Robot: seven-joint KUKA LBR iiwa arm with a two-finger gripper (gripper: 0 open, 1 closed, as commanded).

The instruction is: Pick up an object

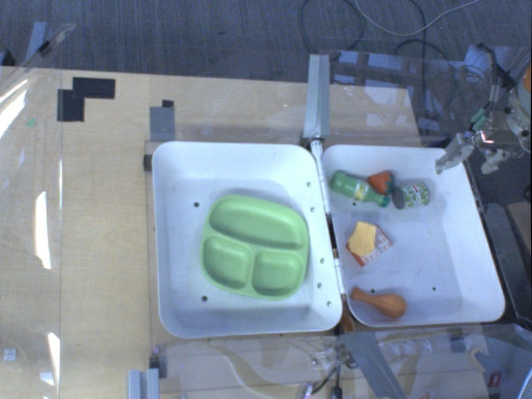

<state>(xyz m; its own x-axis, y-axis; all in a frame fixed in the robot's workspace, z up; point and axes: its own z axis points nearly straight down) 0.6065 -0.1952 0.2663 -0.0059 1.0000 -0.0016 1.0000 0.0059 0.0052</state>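
The right bin (465,248) holds several small items: a green bottle (357,188), a red piece (381,181), a small green can (412,194), a yellow and red packet (367,242) and an orange-brown drumstick-shaped toy (380,302). My gripper (472,155) hangs at the upper right corner of that bin, over its rim. Its two fingers stand apart with nothing between them. It is well to the right of the can and apart from every item.
The left bin (179,223) carries a green three-compartment tray (254,245). A metal post (317,98) stands behind the join of the two bins. Cables (391,23) lie on the floor at the back. Bare bin floor lies right of the packet.
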